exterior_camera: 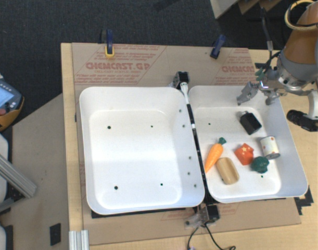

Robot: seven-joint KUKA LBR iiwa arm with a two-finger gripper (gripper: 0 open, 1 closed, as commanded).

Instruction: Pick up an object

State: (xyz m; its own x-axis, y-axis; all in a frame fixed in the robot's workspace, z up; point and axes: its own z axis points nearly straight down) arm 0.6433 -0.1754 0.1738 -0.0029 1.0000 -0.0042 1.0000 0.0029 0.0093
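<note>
Over the bench we see two white bins: the left bin (132, 150) lies broad and bare, the right bin (289, 165) carries everything worth picking. Our gripper (258, 95) hangs above that bin's far right corner with its fingers spread and nothing between them, so we judge we are at the approach, before any grasp. Nearest below it lies a black block (250, 122), apart from the rest and well clear of the walls; we would descend there and close. Farther toward the near edge cluster the carrot (214, 157), a tan bread-like piece (227, 170), a red piece (244, 153), a small can (269, 147) and a green piece (260, 164), set close together with little finger room.
</note>
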